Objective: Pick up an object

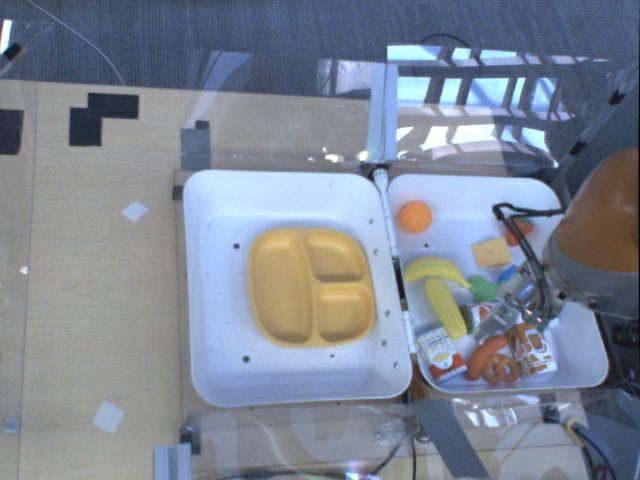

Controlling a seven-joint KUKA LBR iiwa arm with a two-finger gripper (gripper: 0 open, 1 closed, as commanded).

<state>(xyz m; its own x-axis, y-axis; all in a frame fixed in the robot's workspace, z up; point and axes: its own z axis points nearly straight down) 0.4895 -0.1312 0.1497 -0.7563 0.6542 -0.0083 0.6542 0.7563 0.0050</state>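
Note:
The right bin (450, 200) holds several toy foods. An orange (415, 216) lies at its back left, and a yellow cheese wedge (491, 253) sits further right. A banana (435, 268) and a corn cob (447, 308) lie in the middle, with a small green piece (483, 289) beside them. Near the front are a red sausage (478, 354), a pretzel (501, 369) and a small carton (437, 350). My gripper (515, 306) hangs low over the bin's right half, just right of the corn and above the sausage and pretzel. Nothing is visibly held.
A yellow divided plate (310, 286) rests in the left bin (215, 298). The arm's orange band (600, 218) and grey wrist cover the right bin's right side. A black cable (515, 211) loops over the bin's back right. A ridge (392, 278) separates the bins.

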